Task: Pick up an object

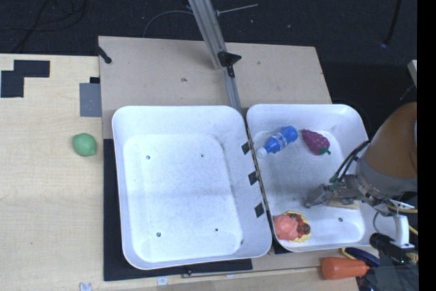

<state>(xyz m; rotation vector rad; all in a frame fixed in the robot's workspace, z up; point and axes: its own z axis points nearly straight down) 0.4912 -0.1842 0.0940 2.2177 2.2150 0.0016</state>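
In the right bin [354, 120], end effector [315, 198] hovers near red-orange object [292, 226].

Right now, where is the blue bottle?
The blue bottle lies in the right bin, near its far left corner, just left of the purple toy.

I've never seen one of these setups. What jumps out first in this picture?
Two white bins sit side by side; the right bin holds a blue bottle, a purple grape bunch and a red-and-yellow toy. The gripper reaches in low from the right. A green ball lies apart, far left.
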